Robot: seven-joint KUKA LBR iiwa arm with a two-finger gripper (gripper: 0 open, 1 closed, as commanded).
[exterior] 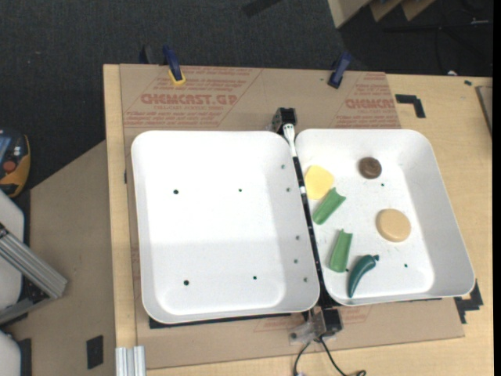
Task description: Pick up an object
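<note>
targets all sit in the right bin; i'd go for the tan disc, well apart from its neighbours, descending straight. fingers' state: cannot tell.

Left bin: floor open for a descent. Right bin: yellow piece, two green pieces and teal pepper crowd its left wall; brown disc and tan disc stand apart, with gaps around each.

The arm's colours, markings — cannot tell.
</note>
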